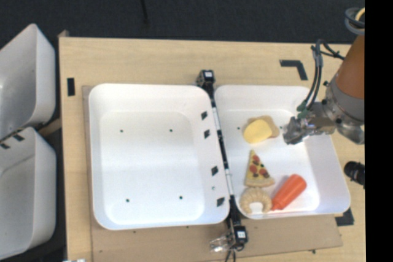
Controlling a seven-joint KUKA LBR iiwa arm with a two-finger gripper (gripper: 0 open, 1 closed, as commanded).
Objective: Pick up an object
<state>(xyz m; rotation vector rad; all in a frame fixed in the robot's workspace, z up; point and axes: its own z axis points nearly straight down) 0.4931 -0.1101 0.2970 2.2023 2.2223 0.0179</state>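
L bin (150, 156) sits left of R bin (319, 184), the two touching along a clipped seam. In R bin: yellow piece (258, 130) at far-middle, pizza slice (258, 170) just nearer, pale ring-shaped piece (254, 200) by the near wall, orange carrot (288, 191) tilted beside it. Gripper (293, 131) just right of yellow piece; can't tell if open or closed, nothing seen in it.

Grey arm (350, 86) reaching from the right, gripper (293, 132) pointing left
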